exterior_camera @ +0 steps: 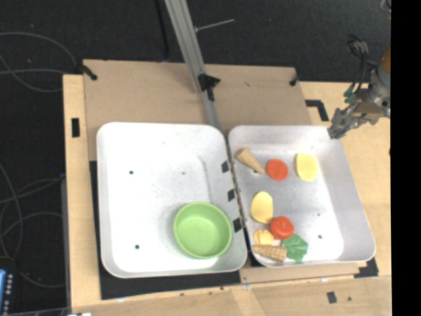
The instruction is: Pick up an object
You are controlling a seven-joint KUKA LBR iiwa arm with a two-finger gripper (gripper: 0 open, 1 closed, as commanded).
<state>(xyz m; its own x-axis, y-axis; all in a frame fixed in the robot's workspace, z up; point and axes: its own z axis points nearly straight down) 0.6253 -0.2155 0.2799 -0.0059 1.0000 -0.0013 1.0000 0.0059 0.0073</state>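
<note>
Above the right bin's far corner the end effector hovers, open or closed I cannot tell, so nothing is picked yet; the orange tomato lies inside.

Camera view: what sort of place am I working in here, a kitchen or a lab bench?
Most likely a lab test bench, not a kitchen. Two white bins sit side by side on a brown board: the left bin holds a green bowl, the right bin toy food pieces. Loose cables trail over the dark floor.
</note>
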